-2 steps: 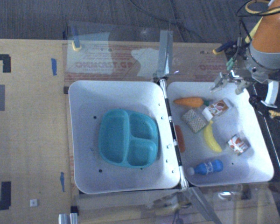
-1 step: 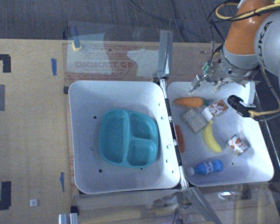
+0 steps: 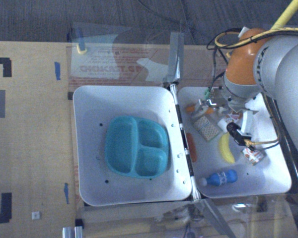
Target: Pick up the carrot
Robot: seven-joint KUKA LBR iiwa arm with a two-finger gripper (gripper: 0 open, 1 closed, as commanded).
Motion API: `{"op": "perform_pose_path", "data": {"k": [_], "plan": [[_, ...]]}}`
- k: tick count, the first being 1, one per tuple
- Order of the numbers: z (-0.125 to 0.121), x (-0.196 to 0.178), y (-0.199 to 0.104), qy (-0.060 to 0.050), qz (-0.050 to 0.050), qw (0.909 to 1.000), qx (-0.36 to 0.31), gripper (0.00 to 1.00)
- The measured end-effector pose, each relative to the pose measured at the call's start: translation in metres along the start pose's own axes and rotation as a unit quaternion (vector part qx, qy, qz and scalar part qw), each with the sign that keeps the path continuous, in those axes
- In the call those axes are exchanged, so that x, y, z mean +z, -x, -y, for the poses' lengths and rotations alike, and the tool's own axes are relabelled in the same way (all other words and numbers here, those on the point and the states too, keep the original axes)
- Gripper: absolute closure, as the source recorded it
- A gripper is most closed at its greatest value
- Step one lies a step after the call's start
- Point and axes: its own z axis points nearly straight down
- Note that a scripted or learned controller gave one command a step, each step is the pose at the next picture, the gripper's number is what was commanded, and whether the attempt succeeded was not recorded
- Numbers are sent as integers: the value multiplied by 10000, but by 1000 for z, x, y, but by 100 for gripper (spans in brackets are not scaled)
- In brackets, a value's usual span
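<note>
Carrot [image 3: 190,146] lies along the left wall of the right bin [image 3: 283,180], apart from the gripper [image 3: 214,104], whose open-or-shut state cannot be told. Nearby lie a banana [image 3: 227,149] and blue bottle [image 3: 221,177]; the left bin [image 3: 84,108] holds a teal divided tray [image 3: 137,146].

Grey arm [image 3: 283,68] from the right, orange-banded wrist bent down, tool [image 3: 212,104] low over the right-hand side.

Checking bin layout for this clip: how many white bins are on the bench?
2. The left bin holds a teal divided plate; the right bin holds the small items, under the arm. Nothing suggests a third.
</note>
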Motion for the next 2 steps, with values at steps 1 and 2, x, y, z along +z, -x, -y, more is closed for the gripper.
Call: {"op": "perform_pose_path", "data": {"k": [1,2], "plan": [[-16,-51,34,13,9,9920,-1262,0],[-17,1,1,-13,-2,9891,-1475,0]]}}
